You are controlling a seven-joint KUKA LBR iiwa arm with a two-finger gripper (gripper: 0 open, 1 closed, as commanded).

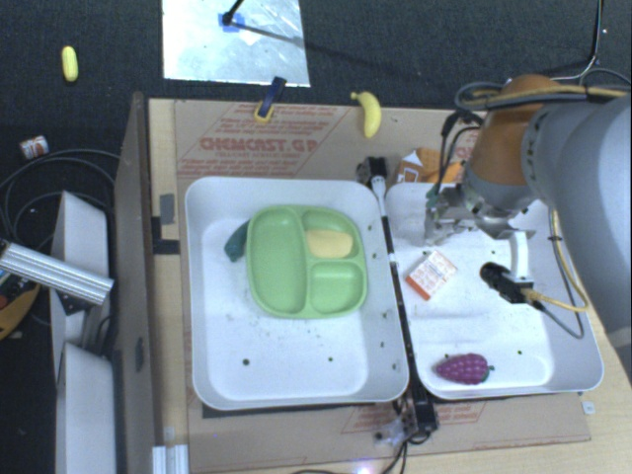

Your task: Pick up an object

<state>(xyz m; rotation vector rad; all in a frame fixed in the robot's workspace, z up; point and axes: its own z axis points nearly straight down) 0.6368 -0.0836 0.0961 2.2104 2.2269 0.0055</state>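
Small white-and-orange packet (pixel 431 274) lying flat in the right bin (pixel 568 358), toward its left wall and nearer the far edge than the near one. Purple grape cluster (pixel 463 367) resting close to the same bin's near edge, well apart from the packet. Gripper (pixel 441 227) lowered over the right bin's far-left corner, just beyond the packet and not visibly touching it; fingers too hidden under the wrist to tell whether spread or closed, and nothing seen between them. Grey arm with orange band (pixel 499 146) coming in from the right, a black fitting (pixel 504 282) and a yellow cable (pixel 563 302) hanging over the bin's middle. In the left bin (pixel 222 363), a green divided plate (pixel 304 261) near the centre, slightly toward the far edge, with a pale yellow item (pixel 330 242) in its far-right compartment; a dark teal object (pixel 236 239) touching the plate's left rim. Both bins side by side on a cardboard-covered surface (pixel 286 138), a dark clip strip (pixel 390 265) running between them. Yellow banana (pixel 368 113) lying at the surface's far edge, beyond the gap between bins; a blue-and-yellow clip (pixel 269 100) further left along that edge. Off the surface, a shiny sheet (pixel 237 28) on the dark floor and a small yellow object (pixel 69 63) toward the far-left corner.
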